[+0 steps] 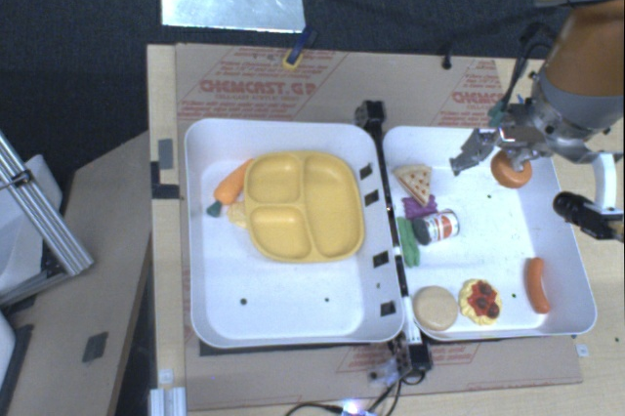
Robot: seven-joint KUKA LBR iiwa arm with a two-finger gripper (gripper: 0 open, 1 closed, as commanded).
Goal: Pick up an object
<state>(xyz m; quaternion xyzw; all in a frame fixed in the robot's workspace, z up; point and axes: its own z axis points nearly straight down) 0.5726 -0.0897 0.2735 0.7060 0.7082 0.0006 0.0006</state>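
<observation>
The right bin holds several toy foods: an orange round piece at its back right, a pizza wedge, a purple piece, a small can lying on its side, a green piece, a tan bun, a spaghetti patty and a sausage. My gripper hangs over the back of this bin, right beside and partly over the orange piece. Whether it touches that piece is hidden by the wrist.
The left bin carries a yellow divided plate with a carrot at its left edge. A black divider runs between the bins. A black arm part juts over the right bin's right wall.
</observation>
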